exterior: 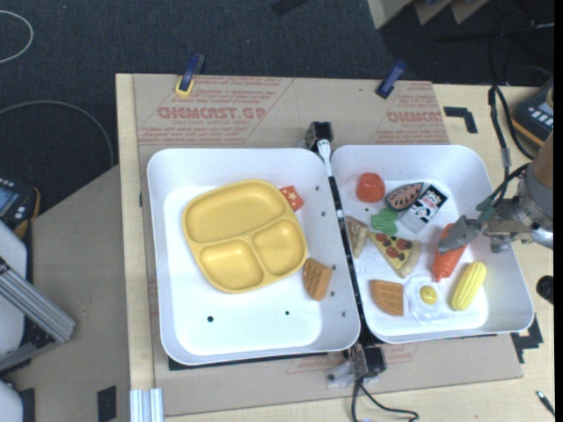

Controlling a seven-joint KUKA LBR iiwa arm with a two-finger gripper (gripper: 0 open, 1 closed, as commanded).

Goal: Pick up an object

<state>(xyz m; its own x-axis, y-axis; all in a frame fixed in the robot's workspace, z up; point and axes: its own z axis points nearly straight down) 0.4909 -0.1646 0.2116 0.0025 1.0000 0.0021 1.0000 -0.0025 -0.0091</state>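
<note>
My gripper (pixel 464 232) reaches in from the right and hangs low over the right side of the right bin (pixel 493 172). Directly under and in front of it lies an orange-red carrot (pixel 446 261). A yellow corn cob (pixel 468 286) lies just below the carrot. To the gripper's left are a white and black carton (pixel 427 206), a watermelon slice (pixel 405 195) and a red tomato (pixel 370 186). Part of the carrot's top end is hidden by the gripper.
The right bin also holds a pizza slice (pixel 395 250), a green piece (pixel 383 221), a sandwich wedge (pixel 355 234), toast (pixel 387 296) and a fried egg (pixel 426 295). In the left bin (pixel 176 306) lie a yellow divided plate (pixel 242 234), a small red piece (pixel 291 199) and a bread piece (pixel 317 279).
</note>
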